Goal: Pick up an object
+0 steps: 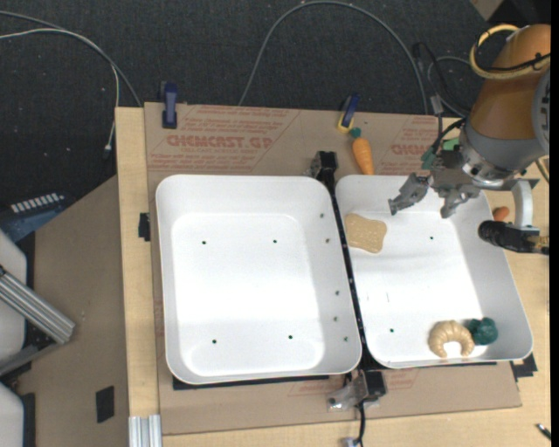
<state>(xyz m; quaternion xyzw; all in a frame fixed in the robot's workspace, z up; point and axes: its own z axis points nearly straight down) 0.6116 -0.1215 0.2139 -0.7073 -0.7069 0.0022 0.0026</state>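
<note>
On cardboard bench (244, 140): 2 white bins (253, 279).

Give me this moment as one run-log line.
gripper: open, nothing held, over right bin far end | bread slice: near | croissant, green toy: near corner | carrot: outside bins

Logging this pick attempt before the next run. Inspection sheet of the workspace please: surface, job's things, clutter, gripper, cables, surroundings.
Surface: brown board bearing two white bins, left bin and right bin, side by side.
Job's things: in the right bin, a slice of bread near its left wall; a croissant at the front, touching a green item.
Clutter: a carrot on the board behind the right bin; a small orange item past that bin's right rim.
Gripper: gripper open, over the right bin's back part, nothing between its fingers.
Cables: white cables loop over the dark floor behind the board.
Surroundings: blue clamps on the board's back edge; metal rail at left.
</note>
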